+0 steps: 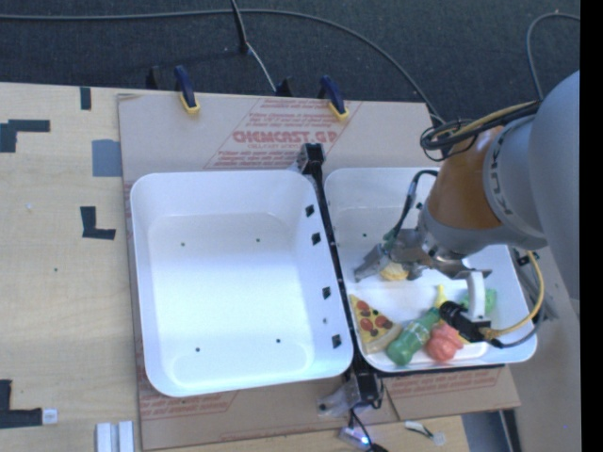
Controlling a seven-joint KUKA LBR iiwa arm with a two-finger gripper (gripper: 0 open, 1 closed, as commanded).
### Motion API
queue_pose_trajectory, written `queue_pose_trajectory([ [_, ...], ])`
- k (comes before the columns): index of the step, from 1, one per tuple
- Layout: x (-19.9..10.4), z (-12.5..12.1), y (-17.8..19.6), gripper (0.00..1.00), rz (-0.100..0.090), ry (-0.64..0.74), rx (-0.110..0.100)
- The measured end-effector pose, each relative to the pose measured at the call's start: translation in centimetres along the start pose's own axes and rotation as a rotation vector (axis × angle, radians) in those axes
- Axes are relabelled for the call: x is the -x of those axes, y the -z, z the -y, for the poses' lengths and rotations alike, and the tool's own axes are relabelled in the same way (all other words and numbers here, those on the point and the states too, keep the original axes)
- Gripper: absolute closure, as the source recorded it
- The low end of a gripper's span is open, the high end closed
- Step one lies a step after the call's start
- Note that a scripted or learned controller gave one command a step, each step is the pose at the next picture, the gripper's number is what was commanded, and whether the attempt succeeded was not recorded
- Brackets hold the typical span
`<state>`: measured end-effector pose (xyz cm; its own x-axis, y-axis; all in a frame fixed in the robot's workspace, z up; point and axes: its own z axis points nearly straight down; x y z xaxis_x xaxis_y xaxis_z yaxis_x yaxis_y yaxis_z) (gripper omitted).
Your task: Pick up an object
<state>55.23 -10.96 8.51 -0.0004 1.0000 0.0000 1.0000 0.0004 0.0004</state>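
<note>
My gripper [388,260] is low inside the right bin [363,191], near its middle, with the grey and orange arm coming in from the right. A small yellow object [396,273] lies right under the gripper, partly hidden by it. Along the bin's front lie a pizza-slice toy [371,322], a green bottle-shaped toy [411,339] and a red toy [444,344]. A green and white piece [489,300] lies at the right wall, behind a black part of the arm.
The left bin [151,205] sits beside the right one, and a black divider with clips [325,252] runs between them. Both stand on a cardboard sheet [268,130] held by blue and yellow clamps [187,90]. Cables loop off the arm at the right.
</note>
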Motion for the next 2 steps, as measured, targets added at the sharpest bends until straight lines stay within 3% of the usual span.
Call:
queue_pose_trajectory([
  [1, 5.0, 0.9, 4.7, 0.00, 0.002, -0.004, 0.003],
  [2, 0.5, -6.5, -0.3, 0.00, -0.001, 0.005, -0.002],
])
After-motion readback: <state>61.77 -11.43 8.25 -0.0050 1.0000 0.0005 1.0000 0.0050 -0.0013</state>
